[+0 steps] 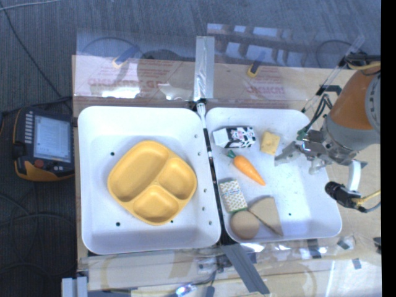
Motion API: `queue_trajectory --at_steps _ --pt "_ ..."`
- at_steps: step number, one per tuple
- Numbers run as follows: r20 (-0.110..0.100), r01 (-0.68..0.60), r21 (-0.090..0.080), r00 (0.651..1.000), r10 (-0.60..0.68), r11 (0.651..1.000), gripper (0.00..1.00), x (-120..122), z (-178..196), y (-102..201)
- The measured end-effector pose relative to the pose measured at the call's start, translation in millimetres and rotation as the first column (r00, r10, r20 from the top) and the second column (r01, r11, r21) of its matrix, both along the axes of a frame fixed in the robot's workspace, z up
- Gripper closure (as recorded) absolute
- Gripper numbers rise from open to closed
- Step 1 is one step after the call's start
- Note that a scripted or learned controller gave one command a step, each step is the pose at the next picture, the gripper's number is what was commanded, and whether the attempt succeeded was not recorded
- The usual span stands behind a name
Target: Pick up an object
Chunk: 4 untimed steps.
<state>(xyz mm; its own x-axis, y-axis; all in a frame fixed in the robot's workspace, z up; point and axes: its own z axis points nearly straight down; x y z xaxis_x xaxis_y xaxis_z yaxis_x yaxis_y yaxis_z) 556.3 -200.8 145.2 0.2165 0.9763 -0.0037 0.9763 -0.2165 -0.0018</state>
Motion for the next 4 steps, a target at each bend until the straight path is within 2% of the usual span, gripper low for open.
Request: queue_trajectory --at_steps 1,2,3,4 --pt "0.001 -0.167 0.003 0.986 0.167 0.986 0.00 67 37 122" --pt "0.013 -0.285 -0.001 0.959 0.285 0.959 0.00 10 -55 106" --pt "0.016 -0.282 0.000 0.959 0.282 0.959 1.00 11 -47 107" --pt "0.001 -0.313 0.001 0.950 0.313 0.950 1.00 17 56 120"
